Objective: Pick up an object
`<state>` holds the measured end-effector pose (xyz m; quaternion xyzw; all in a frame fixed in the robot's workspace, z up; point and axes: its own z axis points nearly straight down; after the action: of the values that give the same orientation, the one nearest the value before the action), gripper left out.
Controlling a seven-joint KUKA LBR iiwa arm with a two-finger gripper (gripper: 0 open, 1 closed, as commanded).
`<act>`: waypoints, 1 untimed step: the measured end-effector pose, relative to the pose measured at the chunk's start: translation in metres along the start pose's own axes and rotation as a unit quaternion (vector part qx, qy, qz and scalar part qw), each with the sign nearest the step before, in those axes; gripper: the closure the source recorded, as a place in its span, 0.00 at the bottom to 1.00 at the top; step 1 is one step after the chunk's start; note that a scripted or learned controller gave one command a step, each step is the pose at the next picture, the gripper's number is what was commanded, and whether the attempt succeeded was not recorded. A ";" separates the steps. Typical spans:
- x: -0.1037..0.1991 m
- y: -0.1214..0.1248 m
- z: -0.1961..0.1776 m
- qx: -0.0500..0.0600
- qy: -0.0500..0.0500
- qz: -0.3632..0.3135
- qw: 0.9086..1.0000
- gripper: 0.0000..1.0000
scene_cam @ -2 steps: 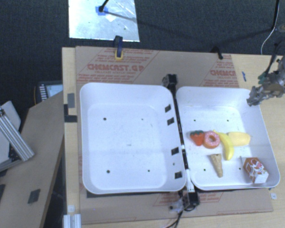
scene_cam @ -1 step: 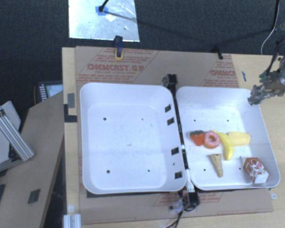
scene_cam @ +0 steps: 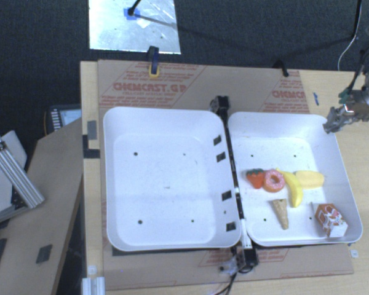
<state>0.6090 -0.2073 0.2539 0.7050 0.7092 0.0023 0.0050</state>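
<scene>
The right bin point(scene_cam: 295, 128) holds several toy foods. A pink donut point(scene_cam: 274, 180) lies beside a small red-orange piece point(scene_cam: 256, 177). A yellow banana point(scene_cam: 293, 188) curves next to a pale lemon point(scene_cam: 309, 178). An ice-cream cone point(scene_cam: 281, 213) lies below them, and a red-and-white box point(scene_cam: 330, 220) sits in the near right corner. My gripper point(scene_cam: 333, 121) hangs at the bin's far right rim, above and right of the pile, touching none of the objects.
The left bin point(scene_cam: 166, 177) sits beside the right one, joined by a black clip strip point(scene_cam: 226, 165). A silvery sheet point(scene_cam: 134, 16) lies beyond the cardboard base. An aluminium rail point(scene_cam: 12, 171) stands at the left edge.
</scene>
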 end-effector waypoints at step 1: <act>0.000 0.001 -0.011 -0.002 -0.001 -0.001 1.000 1.00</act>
<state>0.6099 -0.2076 0.2647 0.7044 0.7098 0.0030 0.0065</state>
